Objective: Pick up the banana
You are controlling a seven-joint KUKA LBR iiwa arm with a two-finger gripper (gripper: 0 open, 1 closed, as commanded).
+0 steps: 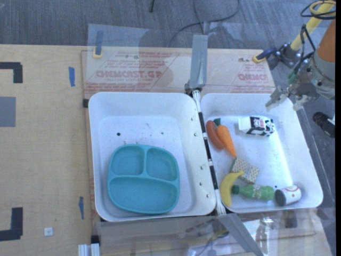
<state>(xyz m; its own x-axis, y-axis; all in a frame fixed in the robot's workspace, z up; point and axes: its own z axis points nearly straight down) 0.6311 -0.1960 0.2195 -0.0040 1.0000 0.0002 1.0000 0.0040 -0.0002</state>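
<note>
Two bins: shallow white trays side by side on the pale wooden counter [42,159]; the left bin [101,111] carries a teal divided plate [143,178], smooth moulded plastic with three wells.
Right bin [303,143]: it holds all the small items, crowded toward its near edge.
Arm: the gripper [285,97] hovers at the right bin's far right corner, well apart from the target; whether the jaws are apart or together cannot be told at this angle.
Banana [228,187]: small, yellow, curved, lying at the near left corner, close to the bin wall.
Approach: likely best straight down, jaws across the narrow curved body, clear of the wall.
Neighbours: a green bottle [254,192] touches the banana; two glossy orange carrots [221,135] lie farther back.
</note>
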